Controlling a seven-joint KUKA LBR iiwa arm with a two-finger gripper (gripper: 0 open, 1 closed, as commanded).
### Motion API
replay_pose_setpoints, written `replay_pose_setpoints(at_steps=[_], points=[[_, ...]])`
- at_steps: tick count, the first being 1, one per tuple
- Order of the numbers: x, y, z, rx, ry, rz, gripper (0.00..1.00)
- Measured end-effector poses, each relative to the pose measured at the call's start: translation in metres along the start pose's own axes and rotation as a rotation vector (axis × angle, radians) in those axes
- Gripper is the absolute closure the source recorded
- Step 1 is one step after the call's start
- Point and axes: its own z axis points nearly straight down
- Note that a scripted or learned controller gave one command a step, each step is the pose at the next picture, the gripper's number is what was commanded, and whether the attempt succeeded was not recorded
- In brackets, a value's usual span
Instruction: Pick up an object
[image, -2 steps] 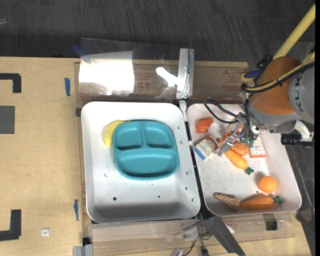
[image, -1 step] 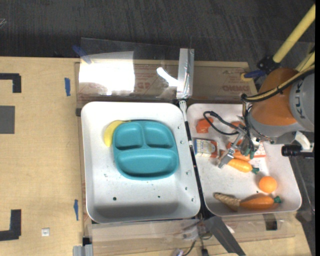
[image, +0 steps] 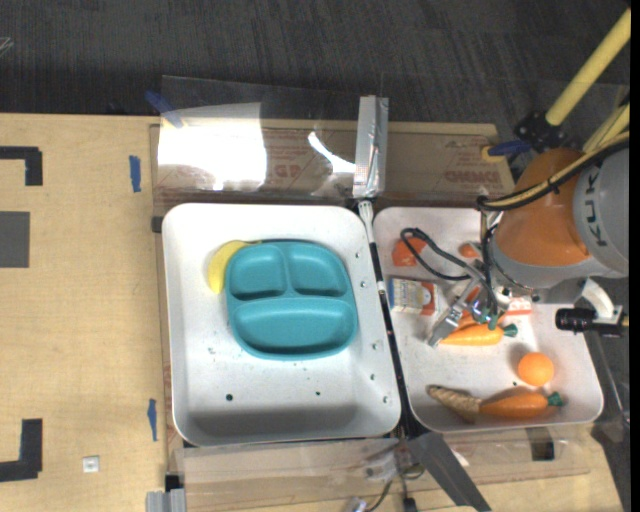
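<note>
My gripper (image: 458, 318) hangs low over the middle of the right bin (image: 590, 405), coming off the orange-banded wrist (image: 540, 235). Its metal tip points down-left and is right above a small orange carrot (image: 472, 338), perhaps touching its upper side. Nothing is seen lifted. A red-and-white packet (image: 411, 294) lies just left of the tip. A round orange fruit (image: 535, 368) sits to the lower right. A larger carrot (image: 516, 403) lies along the bin's front wall, beside a brown piece (image: 453, 399). Small orange items (image: 403, 252) rest at the back of the bin.
The left bin (image: 200, 400) holds a teal divided plate (image: 290, 298) with a yellow object (image: 220, 264) peeking out under its left rim. Black cables (image: 435, 258) loop over the right bin's back half. A clear plastic sheet (image: 260, 150) stands behind the bins.
</note>
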Motion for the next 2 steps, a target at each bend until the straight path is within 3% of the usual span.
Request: replay_pose_setpoints(at_steps=[1,2], points=[[0.034,-0.013,-0.001,-0.001,-0.002,0.080,0.00],[-0.085,0.047,-0.042,0.002,0.002,0.088,0.00]])
